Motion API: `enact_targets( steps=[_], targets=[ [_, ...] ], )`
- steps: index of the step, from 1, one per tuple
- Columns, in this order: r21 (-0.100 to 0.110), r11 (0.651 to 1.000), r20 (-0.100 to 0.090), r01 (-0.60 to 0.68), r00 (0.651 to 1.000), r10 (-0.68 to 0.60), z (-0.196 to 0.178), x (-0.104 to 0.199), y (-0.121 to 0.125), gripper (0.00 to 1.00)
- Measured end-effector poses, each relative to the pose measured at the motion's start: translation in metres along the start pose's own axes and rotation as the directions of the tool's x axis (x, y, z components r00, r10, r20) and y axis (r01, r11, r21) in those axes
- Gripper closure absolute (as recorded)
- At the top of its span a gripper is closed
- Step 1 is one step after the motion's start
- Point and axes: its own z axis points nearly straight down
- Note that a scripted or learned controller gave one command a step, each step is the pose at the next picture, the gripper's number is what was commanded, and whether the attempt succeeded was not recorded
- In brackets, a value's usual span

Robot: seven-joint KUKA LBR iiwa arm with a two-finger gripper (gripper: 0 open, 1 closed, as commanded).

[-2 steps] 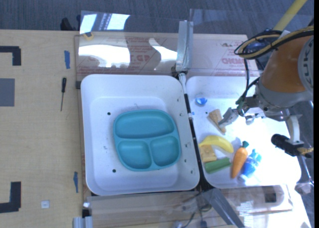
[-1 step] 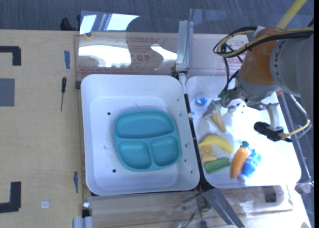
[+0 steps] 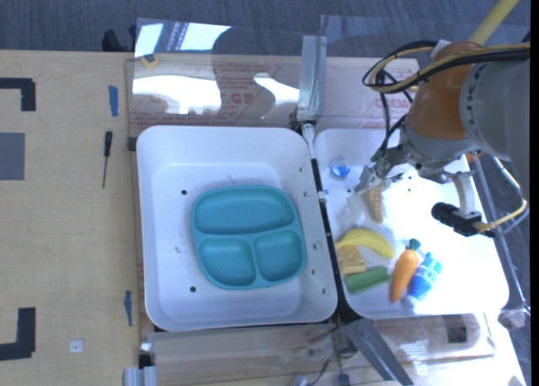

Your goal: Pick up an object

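Hand (image 3: 371, 179) above curved yellow banana (image 3: 367, 241), beside tapered orange carrot (image 3: 403, 272)

A: Where do the bins sit?
B: Left bin (image 3: 160, 207) and right bin (image 3: 480, 292) side by side, edges touching along the middle.

A: Left bin contents?
B: One sectioned tray (image 3: 248, 235), about central.

A: Right bin?
B: Toys near its left wall: banana (image 3: 367, 241), a block (image 3: 365, 280) in front of it, carrot (image 3: 403, 272) to the right, another toy (image 3: 425, 275) touching the carrot. Gripper (image 3: 371, 179) is behind the banana.
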Motion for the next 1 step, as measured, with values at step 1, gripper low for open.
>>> enact_targets(
  steps=[1],
  targets=[
    [0.001, 1.000, -0.001, 0.006, 1.000, -0.006, -0.0906, 0.0182, 0.0492, 1.00]
  ],
)
